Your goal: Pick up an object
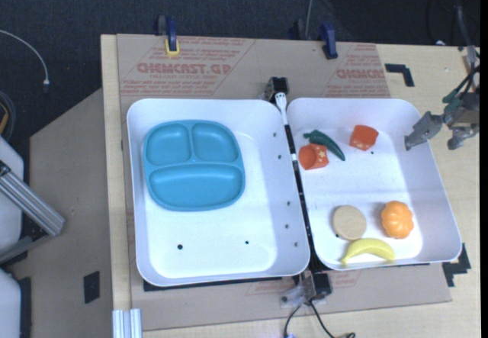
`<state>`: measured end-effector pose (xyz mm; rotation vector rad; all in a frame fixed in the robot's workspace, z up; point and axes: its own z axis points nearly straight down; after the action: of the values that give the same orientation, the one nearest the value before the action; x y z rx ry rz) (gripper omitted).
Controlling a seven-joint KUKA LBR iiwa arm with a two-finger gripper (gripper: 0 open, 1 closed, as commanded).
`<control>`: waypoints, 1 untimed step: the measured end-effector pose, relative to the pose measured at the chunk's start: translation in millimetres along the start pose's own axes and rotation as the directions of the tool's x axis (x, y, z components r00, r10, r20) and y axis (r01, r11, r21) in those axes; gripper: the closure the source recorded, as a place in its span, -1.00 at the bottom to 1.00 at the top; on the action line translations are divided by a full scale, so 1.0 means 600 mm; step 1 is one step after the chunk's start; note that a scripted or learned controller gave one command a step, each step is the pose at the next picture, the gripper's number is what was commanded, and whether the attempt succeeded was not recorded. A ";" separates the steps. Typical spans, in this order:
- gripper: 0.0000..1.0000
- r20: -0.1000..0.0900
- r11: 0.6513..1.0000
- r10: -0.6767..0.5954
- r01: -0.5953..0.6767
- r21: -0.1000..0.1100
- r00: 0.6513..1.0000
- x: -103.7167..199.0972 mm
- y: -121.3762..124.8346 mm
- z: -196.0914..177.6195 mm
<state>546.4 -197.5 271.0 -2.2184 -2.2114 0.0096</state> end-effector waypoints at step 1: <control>-1.00 0.003 1.000 -0.003 0.003 -0.011 1.000 0.001 0.003 -0.009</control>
<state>548.6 -197.0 276.7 -2.2217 -2.2218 0.0005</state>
